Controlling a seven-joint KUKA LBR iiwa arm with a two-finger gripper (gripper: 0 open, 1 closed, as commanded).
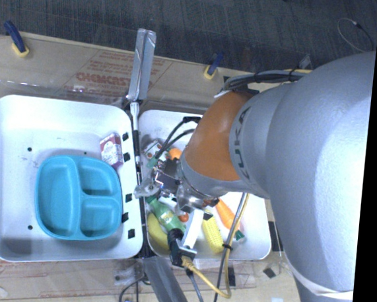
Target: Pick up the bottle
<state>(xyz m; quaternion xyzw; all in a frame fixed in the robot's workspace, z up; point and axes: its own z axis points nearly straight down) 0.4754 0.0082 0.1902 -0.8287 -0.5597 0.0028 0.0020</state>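
Observation:
A green bottle [164,216] lies in the right bin [253,251], near its left wall, with a small red-orange piece at its right end. My gripper [160,189] hangs low over the bin's left part, just above and to the upper left of the bottle. The grey wrist and the orange band hide much of the bin's middle. I cannot make out whether anything sits between the gripper's tips.
A yellow fruit [156,235], a corn cob [212,233] and a carrot [225,213] lie around the bottle. A small orange thing [174,154] sits farther back. The left bin [1,162] holds a blue divided tray [78,196] and a small packet [111,151].

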